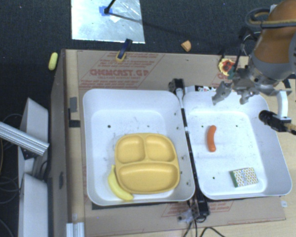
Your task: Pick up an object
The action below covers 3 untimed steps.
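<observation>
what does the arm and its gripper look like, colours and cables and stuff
The arm is a rounded grey body with a broad orange band above the wrist. Thin dark cables loop around its upper part. The gripper at its end is grey metal with two short fingers. A black cylindrical part with a cable sticks out at the lower right of the wrist.

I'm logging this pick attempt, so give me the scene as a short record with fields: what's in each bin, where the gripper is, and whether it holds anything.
left bin: yellow divided tray, banana against the tray's lower left edge
right bin: orange sausage, patterned sponge
gripper: above the right bin's far edge, fingers spread
held: nothing between the fingers
nearest object: orange sausage
</observation>
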Motion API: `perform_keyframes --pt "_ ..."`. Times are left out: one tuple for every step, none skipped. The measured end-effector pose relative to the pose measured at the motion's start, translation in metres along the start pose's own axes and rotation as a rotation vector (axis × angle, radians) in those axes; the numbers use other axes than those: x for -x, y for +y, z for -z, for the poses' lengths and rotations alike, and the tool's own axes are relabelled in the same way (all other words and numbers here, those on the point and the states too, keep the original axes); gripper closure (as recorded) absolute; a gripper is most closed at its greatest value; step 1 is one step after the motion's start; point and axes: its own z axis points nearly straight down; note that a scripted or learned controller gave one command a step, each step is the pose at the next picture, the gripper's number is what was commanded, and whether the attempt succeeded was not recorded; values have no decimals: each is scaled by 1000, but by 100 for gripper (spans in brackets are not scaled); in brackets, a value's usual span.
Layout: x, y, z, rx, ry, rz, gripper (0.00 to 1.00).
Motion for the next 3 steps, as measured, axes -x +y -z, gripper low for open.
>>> perform_keyframes --pt "-6 -23 -92 -2 0 -2 0" --pt "-2 -51 -157 -2 0 -3 0" --pt "-2 -50 -147 0 0 -2 100"
